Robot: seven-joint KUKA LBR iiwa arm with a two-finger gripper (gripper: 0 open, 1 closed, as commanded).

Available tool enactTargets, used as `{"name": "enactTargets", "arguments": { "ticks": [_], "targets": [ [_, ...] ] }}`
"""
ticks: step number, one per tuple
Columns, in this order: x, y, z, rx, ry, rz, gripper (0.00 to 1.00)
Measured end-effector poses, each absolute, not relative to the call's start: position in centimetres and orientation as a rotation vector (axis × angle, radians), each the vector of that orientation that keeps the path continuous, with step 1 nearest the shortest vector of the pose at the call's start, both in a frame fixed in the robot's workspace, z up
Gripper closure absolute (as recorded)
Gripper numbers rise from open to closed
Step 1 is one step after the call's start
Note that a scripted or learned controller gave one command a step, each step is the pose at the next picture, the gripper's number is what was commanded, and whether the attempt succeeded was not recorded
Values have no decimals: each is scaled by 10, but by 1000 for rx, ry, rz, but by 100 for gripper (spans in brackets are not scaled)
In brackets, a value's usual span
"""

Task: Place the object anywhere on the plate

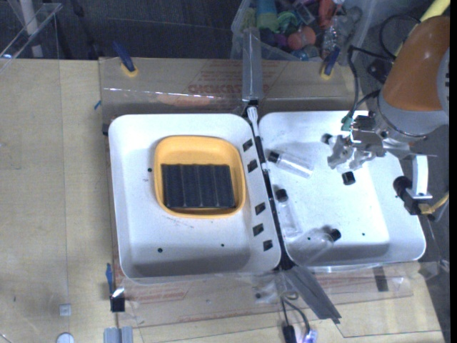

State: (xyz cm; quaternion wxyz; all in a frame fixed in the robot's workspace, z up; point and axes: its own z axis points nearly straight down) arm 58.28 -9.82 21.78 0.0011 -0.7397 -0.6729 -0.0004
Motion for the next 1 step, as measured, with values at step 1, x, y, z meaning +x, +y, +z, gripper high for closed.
{"name": "enactTargets", "arguments": {
  "ticks": [1],
  "targets": [
    [583, -98, 218, -2322, -2113, -1, 0]
  ]
}}
